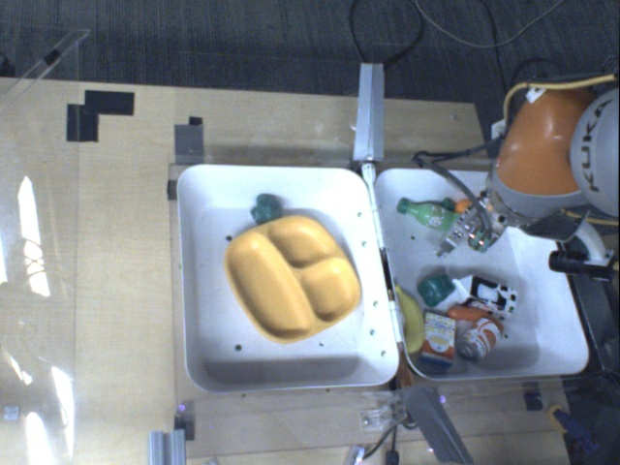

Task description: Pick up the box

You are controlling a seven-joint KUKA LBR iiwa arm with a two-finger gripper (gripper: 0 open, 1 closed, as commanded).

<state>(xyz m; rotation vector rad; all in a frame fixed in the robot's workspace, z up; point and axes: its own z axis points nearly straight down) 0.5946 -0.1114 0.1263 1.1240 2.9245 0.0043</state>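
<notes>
While the gripper (472, 229) hangs near the far side of the right bin (572, 352), the box is crowded at the front
Whether its tips are apart or together cannot be told at this size, and nothing shows between them; just beside it lies a green bottle (426, 211), which a careless descent could catch. The box (438, 337), apparently the small orange-and-white carton, lies near the bin's front wall, touching a yellow banana-like piece (411, 320) on one side and a can (478, 339) on the other, with a teal lump (436, 287) just behind. Packed so tightly, it likely leaves little room to straddle it; a closing grip may seize a neighbour, or skid off the carton's flat face
</notes>
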